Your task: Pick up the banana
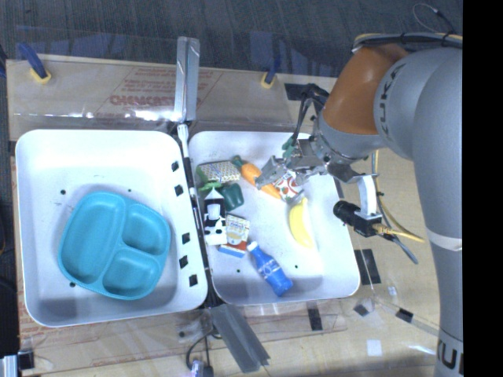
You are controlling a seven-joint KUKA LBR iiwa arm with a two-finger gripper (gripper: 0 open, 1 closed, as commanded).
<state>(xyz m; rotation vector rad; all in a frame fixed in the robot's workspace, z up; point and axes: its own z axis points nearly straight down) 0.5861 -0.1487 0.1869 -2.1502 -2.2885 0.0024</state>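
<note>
Nearest you, the grey arm [428,132] reaches in from three o'clock, its tool [292,167] low over the right bin [334,285]. You'll find the banana [301,224] just at its six o'clock, lying on the bin floor; whether the tool is open or closed, you cannot tell.

Slanted overhead view of both bins [31,234]

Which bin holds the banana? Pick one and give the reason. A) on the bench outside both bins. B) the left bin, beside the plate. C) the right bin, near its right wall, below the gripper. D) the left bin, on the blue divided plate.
C: the banana lies on the right bin's floor near its right wall, just below the gripper.
</note>
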